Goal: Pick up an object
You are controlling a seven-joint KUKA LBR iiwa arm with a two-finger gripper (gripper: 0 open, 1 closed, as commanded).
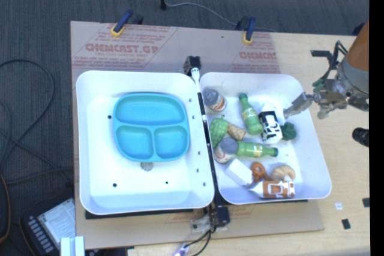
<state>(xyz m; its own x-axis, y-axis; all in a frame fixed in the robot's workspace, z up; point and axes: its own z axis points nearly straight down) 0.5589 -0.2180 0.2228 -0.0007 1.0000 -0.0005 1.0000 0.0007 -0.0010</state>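
Hand [307, 100] hovers over right bin's [317, 147] far edge, its opening impossible to judge.

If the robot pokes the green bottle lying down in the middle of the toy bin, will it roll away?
Probably a little. The green bottle lies on its side and looks round, so a push could roll it. It likely won't go far, since other toys crowd it. It looks like light plastic, so the hand should lift it easily.
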